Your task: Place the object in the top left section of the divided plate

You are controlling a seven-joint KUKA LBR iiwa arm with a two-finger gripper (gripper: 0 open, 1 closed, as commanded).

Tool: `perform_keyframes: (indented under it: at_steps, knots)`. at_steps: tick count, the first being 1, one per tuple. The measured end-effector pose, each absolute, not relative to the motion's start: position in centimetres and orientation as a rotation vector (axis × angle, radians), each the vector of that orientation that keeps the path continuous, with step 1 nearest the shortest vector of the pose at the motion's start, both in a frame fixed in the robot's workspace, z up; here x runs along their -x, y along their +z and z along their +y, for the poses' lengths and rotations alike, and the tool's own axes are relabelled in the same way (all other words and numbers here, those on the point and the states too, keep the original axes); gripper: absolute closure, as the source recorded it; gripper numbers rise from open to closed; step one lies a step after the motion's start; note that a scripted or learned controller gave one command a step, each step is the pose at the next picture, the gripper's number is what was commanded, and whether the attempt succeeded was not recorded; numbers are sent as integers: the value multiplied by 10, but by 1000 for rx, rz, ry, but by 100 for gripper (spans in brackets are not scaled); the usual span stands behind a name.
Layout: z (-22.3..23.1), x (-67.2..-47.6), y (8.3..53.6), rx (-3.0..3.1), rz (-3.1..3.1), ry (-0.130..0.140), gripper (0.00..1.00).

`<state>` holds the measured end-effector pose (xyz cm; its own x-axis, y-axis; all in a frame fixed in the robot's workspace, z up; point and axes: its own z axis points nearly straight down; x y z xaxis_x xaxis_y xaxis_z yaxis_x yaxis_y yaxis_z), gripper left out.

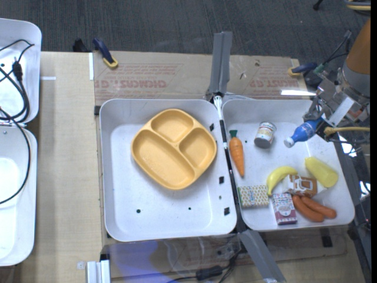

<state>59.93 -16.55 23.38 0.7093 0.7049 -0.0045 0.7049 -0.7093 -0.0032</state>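
The yellow divided plate [174, 148] lies in the left bin [118, 175], turned at an angle, with two small sections towards the back and right and one long section at the front left. My gripper [323, 127] hangs over the back right of the right bin [250, 220]. It is shut on the base end of a small water bottle [300, 133] with a blue label. The bottle is tilted, its white cap pointing down and to the left.
In the right bin lie a carrot [237, 152], a small can [265, 134], a banana [279, 177], a yellow lemon-like object [321, 171], sausages [312, 208] and several small boxes [253, 196]. A grey divider bar [221, 63] stands behind the bins.
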Motion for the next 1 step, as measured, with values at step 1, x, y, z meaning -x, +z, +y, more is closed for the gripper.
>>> perform_keyframes:
  at_steps: [1]
  knots:
    - [-91,-648,286,2935,-1120,5,100]
